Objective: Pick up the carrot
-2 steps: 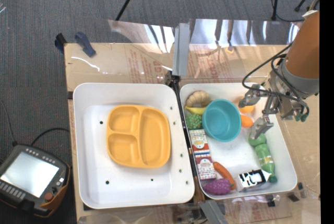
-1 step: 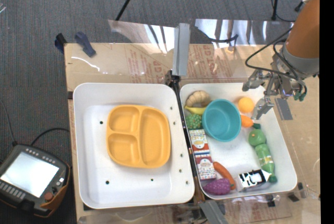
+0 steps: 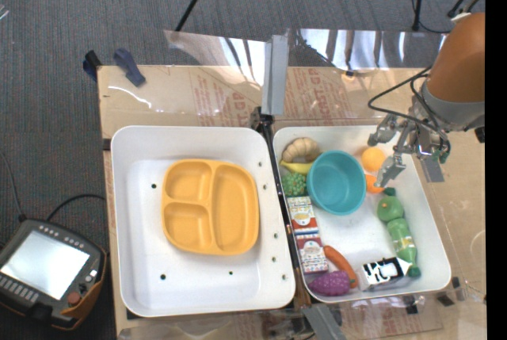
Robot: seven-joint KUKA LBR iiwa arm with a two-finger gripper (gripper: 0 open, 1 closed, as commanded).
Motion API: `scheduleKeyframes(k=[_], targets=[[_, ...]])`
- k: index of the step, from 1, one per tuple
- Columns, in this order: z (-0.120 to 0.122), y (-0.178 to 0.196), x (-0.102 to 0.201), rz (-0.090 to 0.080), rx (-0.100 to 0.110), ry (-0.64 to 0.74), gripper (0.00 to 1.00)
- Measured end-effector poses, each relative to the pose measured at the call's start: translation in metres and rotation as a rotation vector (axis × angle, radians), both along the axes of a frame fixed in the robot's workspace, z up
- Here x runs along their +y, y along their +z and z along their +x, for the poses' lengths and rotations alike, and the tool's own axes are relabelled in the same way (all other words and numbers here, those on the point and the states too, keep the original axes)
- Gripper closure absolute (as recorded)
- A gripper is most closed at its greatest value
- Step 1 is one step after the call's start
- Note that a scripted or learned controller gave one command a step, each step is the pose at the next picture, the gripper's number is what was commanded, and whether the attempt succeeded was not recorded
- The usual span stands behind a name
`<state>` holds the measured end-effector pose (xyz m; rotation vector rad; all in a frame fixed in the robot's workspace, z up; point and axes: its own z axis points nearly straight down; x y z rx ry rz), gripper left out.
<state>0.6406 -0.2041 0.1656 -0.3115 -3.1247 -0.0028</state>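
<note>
Where the bench's left half carries the left bin (image 3: pixel 127 172), a yellow divided plate (image 3: pixel 211 206) lies near that bin's middle, three compartments facing up. Just beside it across the shared edge, the right bin (image 3: pixel 432 227) is crowded along its left wall: a pale croissant-like pastry (image 3: pixel 302 148) in the far left corner, a banana (image 3: pixel 296 167) touching it, a green bumpy vegetable (image 3: pixel 294 185) next, then two small printed cartons (image 3: pixel 303 224) running toward the near edge. The carrot (image 3: pixel 341 260) lies tilted near the bin's near edge, orange, just beside the cartons on their right, with a purple grape bunch (image 3: pixel 332 282) touching its near side. A teal bowl (image 3: pixel 337 182) sits upright near the bin's far edge, an orange fruit (image 3: pixel 373 161) just beside it. Further right, a green bottle-like piece (image 3: pixel 398 227) runs along the right wall, and a black-and-white item (image 3: pixel 383 270) sits in the near right corner. The gripper (image 3: pixel 395 162) hangs over the far right part of this bin, near the orange fruit and well apart from the carrot; its fingers (image 3: pixel 392 170) are spread apart with nothing between them.
</note>
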Motion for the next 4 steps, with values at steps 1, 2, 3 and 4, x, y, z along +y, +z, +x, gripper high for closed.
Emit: scheduleKeyframes(k=[1,2,3,4], targets=[[-0.002,-0.082,-0.003,0.001,0.004,0.031,0.00],[0.002,-0.066,0.000,-0.001,-0.008,0.037,1.00],[-0.101,-0.062,0.045,0.000,-0.001,0.228,1.00],[-0.101,-0.062,0.045,0.000,-0.001,0.229,0.00]])
